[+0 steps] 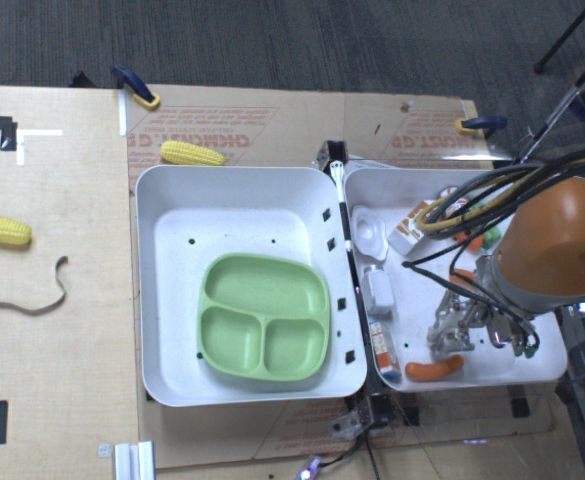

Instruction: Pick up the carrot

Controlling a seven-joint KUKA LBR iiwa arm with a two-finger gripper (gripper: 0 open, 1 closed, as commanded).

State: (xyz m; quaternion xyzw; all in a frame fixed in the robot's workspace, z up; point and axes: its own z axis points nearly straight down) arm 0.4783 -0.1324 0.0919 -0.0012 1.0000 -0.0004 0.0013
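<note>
Corn cobs (pixel 191 153): two yellow ones on the desk (pixel 52 368), both left of the left bin and well apart from the work
Left bin (pixel 162 368): holds a green divided plate (pixel 265 317); touches the right bin along its right wall
Right bin (pixel 547 368): crowded; small white pieces near its left wall, packets under the cables
Carrot (pixel 433 370): orange, lying flat by the right bin's front wall; nothing grips it
Claw (pixel 454 336): hanging just above the carrot; whether open or closed I cannot tell
Risk: the carrot lies close to the front wall, so a descent could strike the rim; a round carrot could roll from a poorly centred pinch; neighbouring clutter could get caught instead
</note>
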